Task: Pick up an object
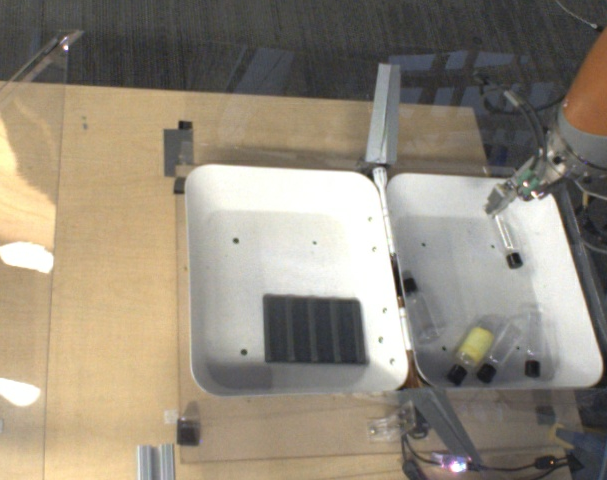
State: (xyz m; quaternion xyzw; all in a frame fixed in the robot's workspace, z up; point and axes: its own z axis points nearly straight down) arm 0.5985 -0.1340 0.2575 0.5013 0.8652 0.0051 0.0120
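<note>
Lying low in the left bin (pixel 213 268) is a dark ribbed tray (pixel 314 329). Sitting in the right bin (pixel 573 268), near its front edge, are a yellow bottle (pixel 474 345) and some clear bottles with dark caps (pixel 503 353). Hanging over that bin's far right corner is the gripper (pixel 510 196), holding nothing; whether it is released or clenched I cannot tell.

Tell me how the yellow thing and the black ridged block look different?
The yellow thing is small, rounded and bright, lying in the right bin among other small items. The black ridged block is bigger, flat, rectangular and dark, lying alone in the left bin. Both rest near their bins' front edges.
</note>
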